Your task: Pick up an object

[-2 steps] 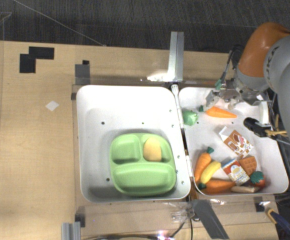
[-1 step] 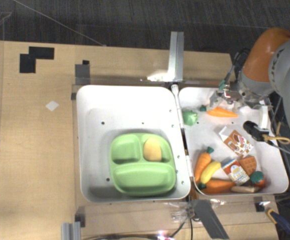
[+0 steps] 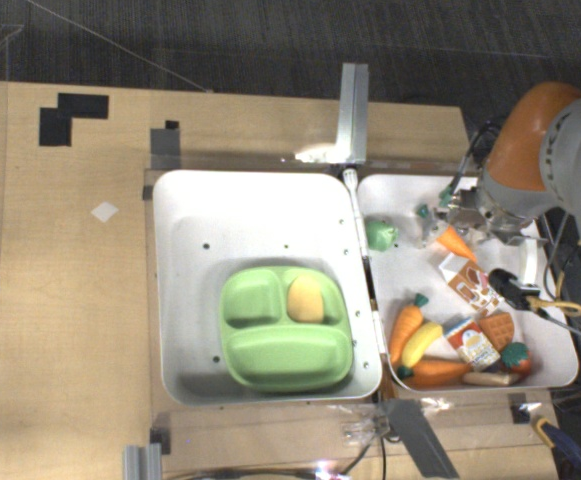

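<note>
The arm's orange band (image 3: 526, 149) rises closest to the lens, big and a little blurred at the right, with the grey wrist below it. From there the claw (image 3: 456, 218) reaches down over the back part of the right bin (image 3: 395, 193). I cannot tell whether it is spread or pressed together. An orange wedge (image 3: 453, 241) lies on the bin floor just beside the claw, on its near side. Whether they touch I cannot make out.

A small green piece (image 3: 380, 234) sits to the left by the dividing wall. Towards the front lies a red and white carton (image 3: 473, 286). Beyond that a heap gathers in the front corner: a carrot (image 3: 405, 330), a banana (image 3: 422, 343) leaning against it, a second carrot (image 3: 438, 371), another carton (image 3: 473, 344) and a brown waffle (image 3: 497, 326).

The left bin (image 3: 185, 268) holds a green divided plate (image 3: 280, 356), with a yellow fruit (image 3: 307, 298) in its upper right compartment.

Both bins rest on a pale wood-coloured bench (image 3: 60, 298) marked with black squares (image 3: 73, 116). A metal post (image 3: 354, 113) stands at the back between the bins. Dark carpet (image 3: 220, 18) covers the floor beyond.
</note>
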Robot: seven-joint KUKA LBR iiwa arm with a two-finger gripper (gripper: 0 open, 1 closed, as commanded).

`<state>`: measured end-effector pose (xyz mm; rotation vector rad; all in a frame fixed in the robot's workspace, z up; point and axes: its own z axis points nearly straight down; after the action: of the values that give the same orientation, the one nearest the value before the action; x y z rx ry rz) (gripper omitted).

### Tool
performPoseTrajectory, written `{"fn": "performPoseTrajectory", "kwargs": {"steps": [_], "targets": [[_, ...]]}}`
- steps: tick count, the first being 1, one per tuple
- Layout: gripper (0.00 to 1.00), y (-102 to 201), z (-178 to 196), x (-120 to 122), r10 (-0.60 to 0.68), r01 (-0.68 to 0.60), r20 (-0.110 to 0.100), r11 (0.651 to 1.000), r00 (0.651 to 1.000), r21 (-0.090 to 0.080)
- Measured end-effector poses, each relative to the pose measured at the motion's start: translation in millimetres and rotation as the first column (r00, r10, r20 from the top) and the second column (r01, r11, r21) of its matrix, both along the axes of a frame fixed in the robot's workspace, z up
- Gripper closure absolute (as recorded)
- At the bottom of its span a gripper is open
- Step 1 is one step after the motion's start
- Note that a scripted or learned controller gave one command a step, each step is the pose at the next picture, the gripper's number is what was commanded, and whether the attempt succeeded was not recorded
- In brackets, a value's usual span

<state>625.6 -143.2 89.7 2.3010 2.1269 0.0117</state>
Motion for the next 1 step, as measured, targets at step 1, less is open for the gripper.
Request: {"fn": "performPoseTrajectory", "kwargs": {"steps": [1], "targets": [[0.0,0.0,0.0,0.0,0.0,0.0,0.0,1.0,1.0,0.0]]}}
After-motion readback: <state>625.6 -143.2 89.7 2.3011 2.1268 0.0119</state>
